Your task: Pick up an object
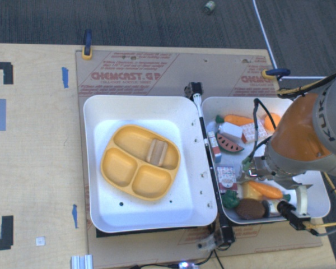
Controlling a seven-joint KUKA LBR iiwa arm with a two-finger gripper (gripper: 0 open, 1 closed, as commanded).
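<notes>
The right bin (322, 206) holds several toy foods. Among them are an orange carrot (238, 119), a watermelon slice (231, 145), a white and red block (231, 131), a brown round piece (251, 208) and an orange piece (264, 190). My gripper (250, 171) hangs low over the middle of this bin, just above the orange piece and right of a small printed card (226, 178). The grey wrist and its orange band hide the bin's right half. Nothing is seen held.
The left bin (101, 150) carries a yellow divided plate (120, 167) with a tan bun-like piece (157, 151) in its upper right compartment. A green piece (230, 199) lies at the right bin's near left corner. A small red and white bottle (214, 145) lies along its left wall.
</notes>
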